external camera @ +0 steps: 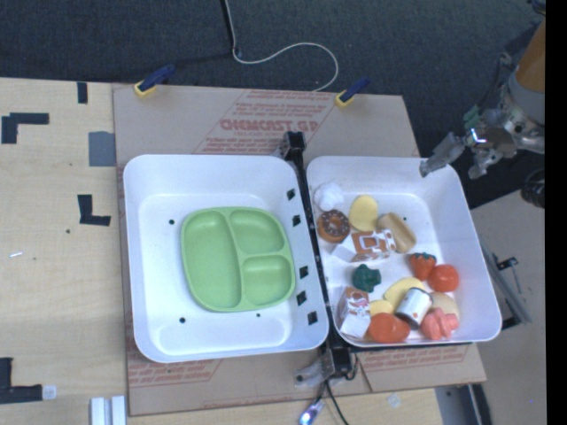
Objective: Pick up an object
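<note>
The pale wooden bench (53, 264) carries a sheet of brown cardboard (257, 127), and on that sit two shallow white plastic bins side by side. The left bin (151, 237) holds a light green divided plastic tray (237, 258) lying flat near its middle. The right bin (461, 211) holds a heap of toy food, any piece of which would serve as the thing to pick up: a yellow lemon-shaped piece (363, 211), a tan bread roll (400, 232), a chocolate doughnut (333, 226), a dark green leafy piece (365, 277), a red tomato (444, 278), a small silver can (413, 305) and an orange-red round piece (388, 328).

The grey arm's gripper (478, 144) hangs off the far right corner of that bin, above its rim and well apart from the toys. I cannot tell from here how its pincer stands.

My worry is the crowding. The pieces near the front corner touch one another, so a descent there could strike two at once, nudge them aside and come away with nothing. The rounded ones look likely to roll or squirt out under pressure. A descent close to the wall could also catch the rim.
</note>
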Robot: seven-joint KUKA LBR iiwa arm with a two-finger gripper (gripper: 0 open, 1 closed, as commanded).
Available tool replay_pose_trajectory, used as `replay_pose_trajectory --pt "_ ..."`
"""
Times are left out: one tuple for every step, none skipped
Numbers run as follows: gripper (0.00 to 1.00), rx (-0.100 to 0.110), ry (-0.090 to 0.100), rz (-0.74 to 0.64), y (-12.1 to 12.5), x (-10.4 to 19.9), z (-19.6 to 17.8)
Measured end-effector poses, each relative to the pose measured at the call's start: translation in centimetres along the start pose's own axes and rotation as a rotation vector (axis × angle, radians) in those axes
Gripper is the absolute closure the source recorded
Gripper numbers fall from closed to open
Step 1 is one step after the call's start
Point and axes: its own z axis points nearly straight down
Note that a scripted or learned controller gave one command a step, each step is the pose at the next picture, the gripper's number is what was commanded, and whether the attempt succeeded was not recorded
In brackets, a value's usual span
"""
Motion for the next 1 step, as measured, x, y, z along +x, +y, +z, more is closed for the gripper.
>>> replay_pose_trajectory --pt "0.00 -0.002 0.003 -0.006 -6.58 7.18 -3.29"
